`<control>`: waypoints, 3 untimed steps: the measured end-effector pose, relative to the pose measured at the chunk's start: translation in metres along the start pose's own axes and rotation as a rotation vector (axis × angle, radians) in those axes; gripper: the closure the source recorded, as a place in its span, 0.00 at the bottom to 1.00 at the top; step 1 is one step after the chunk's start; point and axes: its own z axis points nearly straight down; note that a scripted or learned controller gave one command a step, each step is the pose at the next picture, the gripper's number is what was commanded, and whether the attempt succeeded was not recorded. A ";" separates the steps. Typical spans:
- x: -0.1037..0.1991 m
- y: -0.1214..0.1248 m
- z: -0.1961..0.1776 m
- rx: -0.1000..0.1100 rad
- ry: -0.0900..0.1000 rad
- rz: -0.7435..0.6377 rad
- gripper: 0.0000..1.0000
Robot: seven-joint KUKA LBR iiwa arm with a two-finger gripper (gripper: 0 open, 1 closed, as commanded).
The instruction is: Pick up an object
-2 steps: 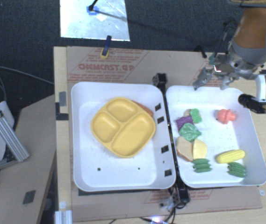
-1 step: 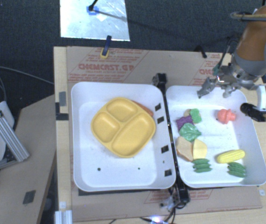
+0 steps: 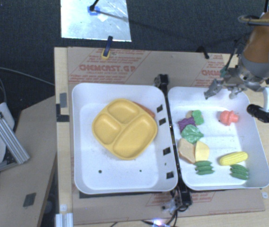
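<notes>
White plastic formed the two shallow bins that sat side by side on the surface [image 3: 125, 63], the left bin [image 3: 84, 174] and the right bin [image 3: 255, 145] meeting along a black hinged seam. A yellow divided plate [image 3: 124, 127] lay in the left bin, tilted diagonally, with a sliver of something reddish peeking out from under its upper right edge.

Toy food was scattered in the right bin. A pink piece [image 3: 228, 117] lay alone toward the upper right. Near the middle, a small green piece [image 3: 197, 117] sat just beside a purple piece [image 3: 186, 123], and a leafy green piece [image 3: 191, 133] lay just below them. Beneath that, a tan slice [image 3: 186, 151] touched a pale yellow slice [image 3: 202, 151]. A green pod [image 3: 203, 167] rested near the front wall, a yellow corn cob [image 3: 233, 158] lay to its right, and another green pod [image 3: 239, 172] sat just under the cob.

The grey arm [image 3: 266, 41] reached in from the right, and its claw [image 3: 221, 90] hung above the far edge of the right bin, fingers spread apart with nothing between them, well apart from the pink piece and the other toys.
</notes>
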 end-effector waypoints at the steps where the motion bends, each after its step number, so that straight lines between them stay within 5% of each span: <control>1: -0.043 -0.001 0.028 0.001 -0.001 0.001 0.00; 2: 0.013 -0.001 0.083 0.004 0.005 -0.009 0.00; 3: 0.062 0.000 0.083 0.002 0.004 -0.009 0.00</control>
